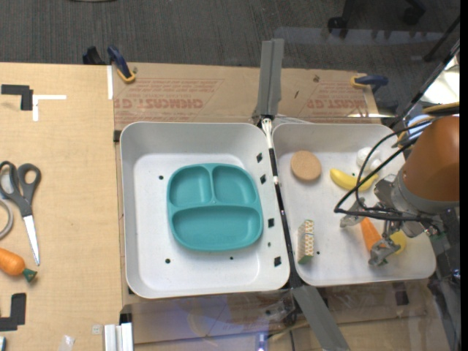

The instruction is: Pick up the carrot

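The carrot [369, 232] is a small orange stub lying tilted on the floor of the right bin [329, 265], near its front right corner, partly hidden under the arm.

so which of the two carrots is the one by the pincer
The carrot in the right bin, lying beside the pincer near the banana. The other carrot lies on the bench far left, below the scissors.

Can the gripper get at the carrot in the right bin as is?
Probably yes. The gripper already sits right beside the carrot in the right bin, with nothing lying on top of it. The banana lies apart, above it in view. Cables cross part of the carrot's view.
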### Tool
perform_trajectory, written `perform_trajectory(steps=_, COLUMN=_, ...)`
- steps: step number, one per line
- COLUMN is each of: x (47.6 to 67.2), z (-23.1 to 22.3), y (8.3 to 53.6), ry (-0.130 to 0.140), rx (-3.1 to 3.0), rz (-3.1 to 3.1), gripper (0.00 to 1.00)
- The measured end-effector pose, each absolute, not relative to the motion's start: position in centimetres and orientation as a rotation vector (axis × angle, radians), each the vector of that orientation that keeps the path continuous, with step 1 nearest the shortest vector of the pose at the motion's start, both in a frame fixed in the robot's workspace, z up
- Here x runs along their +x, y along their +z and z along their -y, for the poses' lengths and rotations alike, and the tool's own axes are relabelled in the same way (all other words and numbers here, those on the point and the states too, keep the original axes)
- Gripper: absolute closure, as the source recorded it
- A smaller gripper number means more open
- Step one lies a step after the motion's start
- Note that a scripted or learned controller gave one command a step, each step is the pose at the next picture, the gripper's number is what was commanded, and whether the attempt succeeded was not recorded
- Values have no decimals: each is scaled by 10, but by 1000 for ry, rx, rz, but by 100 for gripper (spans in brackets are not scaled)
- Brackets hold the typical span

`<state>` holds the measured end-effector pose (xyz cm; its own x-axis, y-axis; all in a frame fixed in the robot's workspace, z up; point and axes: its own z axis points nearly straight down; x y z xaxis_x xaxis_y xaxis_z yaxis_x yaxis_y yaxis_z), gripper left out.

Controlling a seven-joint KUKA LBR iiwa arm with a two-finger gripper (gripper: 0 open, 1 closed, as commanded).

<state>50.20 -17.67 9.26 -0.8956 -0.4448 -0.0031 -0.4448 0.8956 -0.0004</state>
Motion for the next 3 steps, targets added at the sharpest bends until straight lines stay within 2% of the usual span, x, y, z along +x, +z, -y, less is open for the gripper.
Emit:
perform_trajectory(steps=1, x=504, z=175, y=103, ry=-1, rx=-721, rz=-3049, gripper=100)
perform_trajectory(steps=2, x=518, z=91, y=166, ry=1, rx=-502, rz=-3097, gripper=100)
perform_trajectory(steps=3, x=556, z=176, y=409, ry=-2, rx=-723, rz=-3051, gripper=100)
